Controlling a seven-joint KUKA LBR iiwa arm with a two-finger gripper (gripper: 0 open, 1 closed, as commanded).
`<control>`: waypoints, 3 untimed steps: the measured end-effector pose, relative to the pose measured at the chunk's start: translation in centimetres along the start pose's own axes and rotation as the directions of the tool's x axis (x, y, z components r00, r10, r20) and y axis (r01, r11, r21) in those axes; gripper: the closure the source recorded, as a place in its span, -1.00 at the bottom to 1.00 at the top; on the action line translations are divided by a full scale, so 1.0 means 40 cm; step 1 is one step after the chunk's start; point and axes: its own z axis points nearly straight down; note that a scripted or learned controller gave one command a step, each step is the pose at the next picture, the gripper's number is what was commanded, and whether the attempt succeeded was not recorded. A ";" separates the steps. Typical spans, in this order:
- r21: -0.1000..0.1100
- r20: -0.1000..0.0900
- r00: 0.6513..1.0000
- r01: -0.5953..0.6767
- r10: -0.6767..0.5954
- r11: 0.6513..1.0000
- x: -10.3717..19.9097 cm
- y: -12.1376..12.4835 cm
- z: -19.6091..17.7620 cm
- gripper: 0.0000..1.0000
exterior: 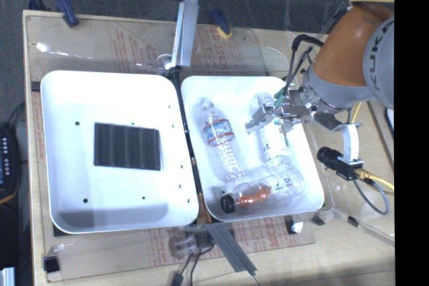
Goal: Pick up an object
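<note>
Clear plastic water bottle with a red-and-blue label (220, 139) lay on its side in the right white bin (201, 92), left of centre. A second clear bottle (273, 144) lay just under the two-finger gripper (280, 118); a small bottle with dark cap and amber contents (247, 197) sat against the near wall. I judged the gripper was positioned over the second bottle for a descent; whether it was released or clenched I could not tell. The right wall was close to that bottle, leaving little room. The left white bin (60, 144) held a dark ribbed rectangular panel (127, 146).
</note>
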 end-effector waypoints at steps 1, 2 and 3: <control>0.002 0.001 0.996 -0.091 0.091 0.996 0.017 0.078 0.245 -1.00; 0.002 0.000 0.988 -0.155 0.155 0.988 0.112 -0.016 0.387 -1.00; -0.004 0.001 0.998 0.064 -0.064 0.998 0.115 0.144 0.381 -1.00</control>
